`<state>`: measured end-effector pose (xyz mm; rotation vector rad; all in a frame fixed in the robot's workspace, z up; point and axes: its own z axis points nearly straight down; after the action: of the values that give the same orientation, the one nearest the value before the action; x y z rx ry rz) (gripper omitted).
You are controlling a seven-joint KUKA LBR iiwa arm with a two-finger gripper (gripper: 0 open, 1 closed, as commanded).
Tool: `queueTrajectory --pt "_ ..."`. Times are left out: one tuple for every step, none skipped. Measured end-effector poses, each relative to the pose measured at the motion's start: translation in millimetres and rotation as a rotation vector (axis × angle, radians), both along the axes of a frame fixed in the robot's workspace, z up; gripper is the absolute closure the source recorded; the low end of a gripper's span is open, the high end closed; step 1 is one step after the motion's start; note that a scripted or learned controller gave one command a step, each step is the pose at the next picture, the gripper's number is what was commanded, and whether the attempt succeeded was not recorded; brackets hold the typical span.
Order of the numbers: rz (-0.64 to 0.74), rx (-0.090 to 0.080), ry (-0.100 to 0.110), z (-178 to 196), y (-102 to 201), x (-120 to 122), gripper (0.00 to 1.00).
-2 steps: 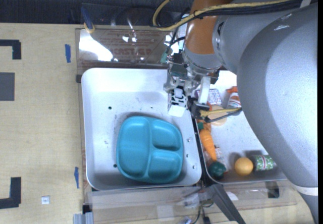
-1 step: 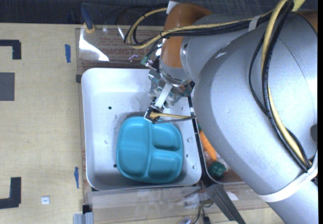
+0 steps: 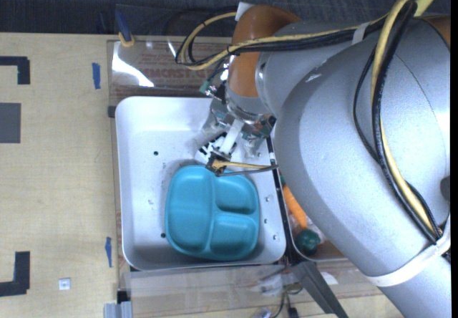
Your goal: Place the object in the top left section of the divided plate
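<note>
A teal divided plate (image 3: 212,213) with three sections lies in the left white bin (image 3: 139,166), toward its front right. My gripper (image 3: 220,146) hangs just beyond the plate's far edge, over the bin floor, with the grey arm and orange wrist band (image 3: 250,30) above it. Nothing can be made out between the gripper and the plate. An orange object (image 3: 295,209) and a dark green object (image 3: 309,240) lie in the right bin, mostly hidden under the arm.
The big grey arm (image 3: 358,130) covers nearly all of the right bin. The left bin's floor is bare to the left of the plate. Yellow cables (image 3: 207,30) loop behind the bins. Pale bench (image 3: 50,188) lies on the left.
</note>
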<state>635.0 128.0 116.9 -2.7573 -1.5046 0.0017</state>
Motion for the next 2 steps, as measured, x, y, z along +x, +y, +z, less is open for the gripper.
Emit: queueTrajectory --pt "0.0 0.0 0.0 0 0 0 0.0" --pt "-0.123 0.0 -0.004 70 -66 33 0.0"
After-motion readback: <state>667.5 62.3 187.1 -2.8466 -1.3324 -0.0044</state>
